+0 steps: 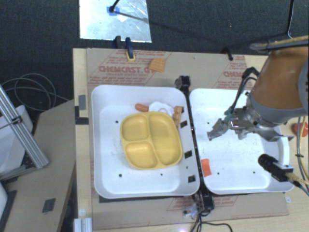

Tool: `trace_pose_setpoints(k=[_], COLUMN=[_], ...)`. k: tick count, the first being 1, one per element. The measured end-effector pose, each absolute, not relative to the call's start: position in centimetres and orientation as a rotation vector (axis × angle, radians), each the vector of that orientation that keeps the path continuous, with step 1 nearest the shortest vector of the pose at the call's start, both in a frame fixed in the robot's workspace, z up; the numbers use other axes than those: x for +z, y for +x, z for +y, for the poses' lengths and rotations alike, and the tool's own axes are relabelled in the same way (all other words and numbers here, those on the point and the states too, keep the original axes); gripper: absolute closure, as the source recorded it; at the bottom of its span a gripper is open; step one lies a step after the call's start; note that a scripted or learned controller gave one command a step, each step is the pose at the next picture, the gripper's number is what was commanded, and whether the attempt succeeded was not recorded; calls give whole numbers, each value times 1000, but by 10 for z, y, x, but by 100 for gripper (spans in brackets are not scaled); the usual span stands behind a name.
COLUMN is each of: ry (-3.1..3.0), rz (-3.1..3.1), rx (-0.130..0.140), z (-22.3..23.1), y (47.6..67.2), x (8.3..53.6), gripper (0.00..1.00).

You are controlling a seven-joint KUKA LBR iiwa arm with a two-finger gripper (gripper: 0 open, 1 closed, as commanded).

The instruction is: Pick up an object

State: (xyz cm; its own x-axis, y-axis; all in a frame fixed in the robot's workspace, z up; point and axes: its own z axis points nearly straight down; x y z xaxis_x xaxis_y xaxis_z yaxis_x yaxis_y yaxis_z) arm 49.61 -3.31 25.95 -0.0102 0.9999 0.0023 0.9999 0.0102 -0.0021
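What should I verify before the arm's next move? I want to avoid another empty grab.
1. Pincer over the right bin: ok.
2. Object between its tips: not ok, none seen.
3. Pincer above a target: not ok; the orange block lies nearer the front, by the left wall.
4. Finger opening: cannot tell.
5. Other targets: ok; yellow tray, sausage and brown piece sit in the left bin.

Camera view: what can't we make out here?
- Gripper: finger state, too small and blurred.
- White item behind the yellow tray: partly covered by the tray, identity unclear.
- Orange piece at the right bin's left wall: too small to identify.
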Motion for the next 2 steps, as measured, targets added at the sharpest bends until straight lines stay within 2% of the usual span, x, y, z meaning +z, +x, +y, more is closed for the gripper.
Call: trace_pose_setpoints(k=[1,2], ry=[-2237,-2210], rz=[-2223,-2225], rx=[-7,4], z=[-118,-74], y=[487,486], x=[348,252], gripper=[0,0])
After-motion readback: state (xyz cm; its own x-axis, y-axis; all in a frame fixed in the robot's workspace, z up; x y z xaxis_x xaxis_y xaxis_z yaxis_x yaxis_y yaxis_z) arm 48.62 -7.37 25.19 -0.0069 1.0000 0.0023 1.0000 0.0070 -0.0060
